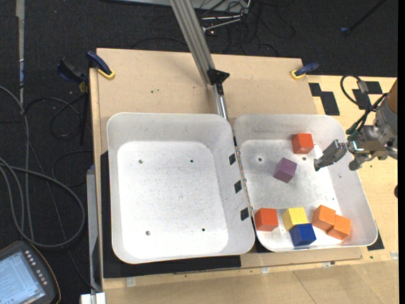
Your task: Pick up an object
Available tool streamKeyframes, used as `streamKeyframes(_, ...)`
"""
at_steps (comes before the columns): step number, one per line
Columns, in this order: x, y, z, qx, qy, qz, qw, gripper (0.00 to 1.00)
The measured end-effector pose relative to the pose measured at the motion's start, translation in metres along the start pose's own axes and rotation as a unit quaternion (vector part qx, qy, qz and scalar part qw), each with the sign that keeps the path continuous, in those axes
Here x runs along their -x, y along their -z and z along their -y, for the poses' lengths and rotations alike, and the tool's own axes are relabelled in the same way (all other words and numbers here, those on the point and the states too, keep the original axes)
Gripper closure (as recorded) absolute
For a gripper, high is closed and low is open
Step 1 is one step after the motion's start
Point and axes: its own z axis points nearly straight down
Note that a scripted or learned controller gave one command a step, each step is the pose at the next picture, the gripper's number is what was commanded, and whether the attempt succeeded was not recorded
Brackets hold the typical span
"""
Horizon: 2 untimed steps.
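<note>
camera view: looking down at a slant on a tan worktop (158,75) that is carrying two shallow white bins side by side
left bin (126,170): lying with only its speckled white floor showing
right bin (354,189): holding seven small blocks
gripper (343,156): hanging over the right bin's right rim, its two fingers spread apart and gripping nothing
arm: reaching in from the right edge, just its wrist end showing
orange block (302,142): sitting near the bin's back, left of the gripper and apart from it
purple block (285,169): resting tilted near the bin's middle, below and left of the orange block
front row: an orange-red block (266,218) sitting by the left wall, a yellow block (294,217) just beside it, and a blue block (303,234) touching the yellow one's front
front right corner: two orange blocks (332,221) lying pressed together
clamps: blue and yellow clamps (98,65) gripping the worktop's back corners
pole: a metal pole (193,33) slanting down to the gap between the bins
</note>
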Motion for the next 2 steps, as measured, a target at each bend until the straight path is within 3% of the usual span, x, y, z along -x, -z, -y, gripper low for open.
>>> streamKeyframes(1,0.000,0.002,-0.001,0.002,-0.001,0.000,1.0000,0.00)
streamKeyframes(2,-0.002,-0.062,-0.001,-0.002,-0.002,0.000,1.0000,0.00)
